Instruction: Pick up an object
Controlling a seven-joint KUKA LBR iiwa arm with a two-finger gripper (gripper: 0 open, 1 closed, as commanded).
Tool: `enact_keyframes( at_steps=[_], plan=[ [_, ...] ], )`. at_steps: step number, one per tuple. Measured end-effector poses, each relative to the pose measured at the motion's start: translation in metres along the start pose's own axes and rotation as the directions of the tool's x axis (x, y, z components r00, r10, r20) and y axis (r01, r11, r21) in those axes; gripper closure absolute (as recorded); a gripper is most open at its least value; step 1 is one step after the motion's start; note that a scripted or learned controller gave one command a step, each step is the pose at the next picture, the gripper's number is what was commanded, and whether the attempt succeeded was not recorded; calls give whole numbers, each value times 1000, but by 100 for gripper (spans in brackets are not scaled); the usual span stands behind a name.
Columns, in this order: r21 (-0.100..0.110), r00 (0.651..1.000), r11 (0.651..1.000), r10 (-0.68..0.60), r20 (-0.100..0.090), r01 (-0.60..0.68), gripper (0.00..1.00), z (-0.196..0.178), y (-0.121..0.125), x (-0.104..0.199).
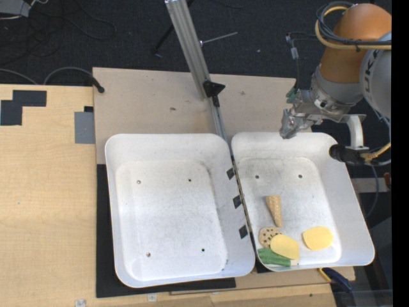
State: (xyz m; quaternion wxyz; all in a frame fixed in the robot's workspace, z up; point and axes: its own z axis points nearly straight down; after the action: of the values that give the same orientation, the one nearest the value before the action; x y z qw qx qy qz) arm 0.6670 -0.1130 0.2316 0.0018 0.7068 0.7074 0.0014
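In the right bin (323,147), near its front edge, lie a tan cone (274,208), a round perforated biscuit-like disc (266,236), a yellow oval piece (285,245), a yellow round piece (317,238) and a green pod-like piece (273,258). My gripper (290,126) hangs over the bin's far rim, well away from these objects, with nothing visible between its fingers. The arm with its orange band (358,24) comes in from the upper right.
The left bin (128,152) sits beside the right one, with black clips (237,200) along the shared edge. A slanted aluminium rail (192,50) rises behind the bins. A black cable (358,153) loops over the right bin's far right corner.
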Motion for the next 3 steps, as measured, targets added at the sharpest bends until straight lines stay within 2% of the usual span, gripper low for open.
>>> enact_keyframes(
  at_steps=[1, 2, 3],
  plan=[
    [1, 1000, 1000, -1, 0, 1, 100, -45, 1, -2],
    [9, 1000, 1000, -2, -3, 2, 100, -31, -13, 52],
    [10, 1000, 1000, -2, -3, 2, 100, -10, -15, 106]
  ],
)
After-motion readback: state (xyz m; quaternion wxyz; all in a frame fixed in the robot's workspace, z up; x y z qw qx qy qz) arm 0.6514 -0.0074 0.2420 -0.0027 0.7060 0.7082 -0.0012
